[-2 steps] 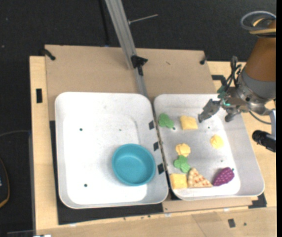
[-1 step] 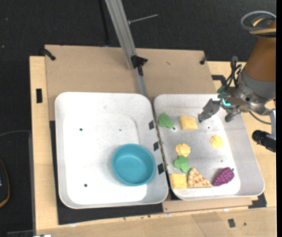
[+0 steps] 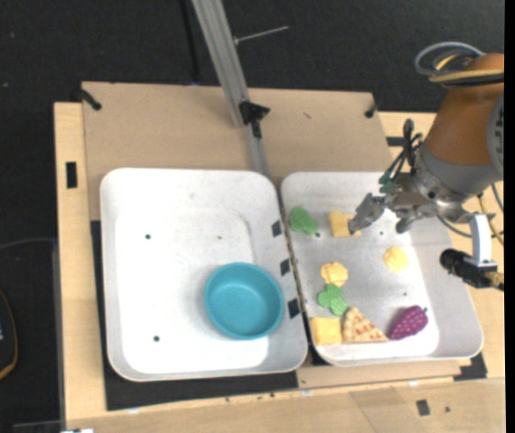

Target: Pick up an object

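A: We see the tool (image 3: pixel 383 216) hanging over the right bin (image 3: pixel 446 332), toward that bin's 12 o'clock edge, at the end of the grey arm (image 3: pixel 460 152) with its orange band.

B: Its fingers (image 3: pixel 365 215) stand spread wide, one dark finger slanting toward 8 o'clock and the other at about 4 o'clock of it. We see nothing between them.

A: Agreed. The left fingertip sits just beside a yellow block (image 3: pixel 339 224), at that block's 3 o'clock. We cannot tell whether they touch.

B: At 9 o'clock of the block lies a green toy (image 3: pixel 303 220), close to the wall between the bins.

A: At about 5 o'clock of the tool we find a small yellow piece (image 3: pixel 396 259), lying alone on the white floor.

B: Near the middle of the bin is a yellow lumpy toy (image 3: pixel 334 272), and touching it at 6 o'clock a second green toy (image 3: pixel 332 299).

A: Along the bin's 6 o'clock edge we count three things in a row: a yellow cube (image 3: pixel 326 331), a pizza slice (image 3: pixel 362 327) touching it, and a purple grape bunch (image 3: pixel 408 321) at 3 o'clock of the slice.

B: The left bin (image 3: pixel 149 197) holds a blue bowl (image 3: pixel 243 299), upright, toward its 5 o'clock corner.

A: Both bins rest side by side on the counter (image 3: pixel 149 124).
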`<control>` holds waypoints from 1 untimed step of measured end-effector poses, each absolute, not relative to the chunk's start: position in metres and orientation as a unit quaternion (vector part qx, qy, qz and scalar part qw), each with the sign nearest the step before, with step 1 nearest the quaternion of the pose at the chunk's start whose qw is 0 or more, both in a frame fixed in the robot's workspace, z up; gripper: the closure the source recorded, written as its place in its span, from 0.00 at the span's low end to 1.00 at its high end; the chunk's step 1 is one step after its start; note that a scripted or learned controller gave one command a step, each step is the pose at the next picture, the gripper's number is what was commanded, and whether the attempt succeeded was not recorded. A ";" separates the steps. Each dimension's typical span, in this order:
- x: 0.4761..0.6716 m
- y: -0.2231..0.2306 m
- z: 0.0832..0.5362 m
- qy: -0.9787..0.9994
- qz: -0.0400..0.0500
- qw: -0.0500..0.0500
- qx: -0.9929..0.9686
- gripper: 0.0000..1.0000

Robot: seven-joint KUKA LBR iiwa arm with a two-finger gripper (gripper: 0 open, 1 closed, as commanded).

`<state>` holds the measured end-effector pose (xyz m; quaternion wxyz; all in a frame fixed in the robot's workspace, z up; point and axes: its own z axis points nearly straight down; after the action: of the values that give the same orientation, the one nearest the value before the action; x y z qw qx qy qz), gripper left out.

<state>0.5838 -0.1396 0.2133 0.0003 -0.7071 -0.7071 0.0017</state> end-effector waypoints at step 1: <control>0.578 -0.143 0.151 -0.707 0.002 0.002 -0.708 0.00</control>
<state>0.5785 -0.1433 0.1510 0.0016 -0.7075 -0.7067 0.0023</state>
